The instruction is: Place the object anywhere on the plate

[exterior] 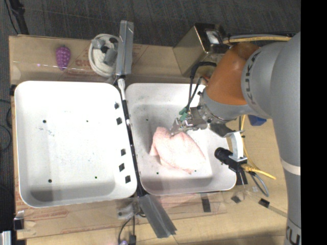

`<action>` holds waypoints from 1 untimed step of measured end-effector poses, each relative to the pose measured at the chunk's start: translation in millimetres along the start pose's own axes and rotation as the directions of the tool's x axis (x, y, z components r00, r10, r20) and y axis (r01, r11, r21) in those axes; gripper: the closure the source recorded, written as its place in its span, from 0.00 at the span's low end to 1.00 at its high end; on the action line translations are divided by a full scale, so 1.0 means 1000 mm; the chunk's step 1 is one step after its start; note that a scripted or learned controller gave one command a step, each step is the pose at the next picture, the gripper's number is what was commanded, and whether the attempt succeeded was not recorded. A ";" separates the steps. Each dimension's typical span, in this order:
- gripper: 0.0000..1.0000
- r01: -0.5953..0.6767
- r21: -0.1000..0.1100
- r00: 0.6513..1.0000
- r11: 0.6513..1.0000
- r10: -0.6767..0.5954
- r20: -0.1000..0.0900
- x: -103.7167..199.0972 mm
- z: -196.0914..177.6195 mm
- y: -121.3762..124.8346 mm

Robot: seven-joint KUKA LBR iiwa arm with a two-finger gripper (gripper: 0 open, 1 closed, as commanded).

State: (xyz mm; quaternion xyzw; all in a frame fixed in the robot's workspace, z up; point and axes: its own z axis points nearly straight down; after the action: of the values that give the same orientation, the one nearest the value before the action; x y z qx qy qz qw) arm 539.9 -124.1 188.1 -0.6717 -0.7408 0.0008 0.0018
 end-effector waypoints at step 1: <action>1.00 0.007 -0.001 1.000 1.000 -0.007 0.000 0.001 -0.043 0.001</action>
State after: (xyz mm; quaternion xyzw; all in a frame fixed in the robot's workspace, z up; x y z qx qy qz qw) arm 540.5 -123.2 231.4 -0.6690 -0.7433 0.0006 0.0013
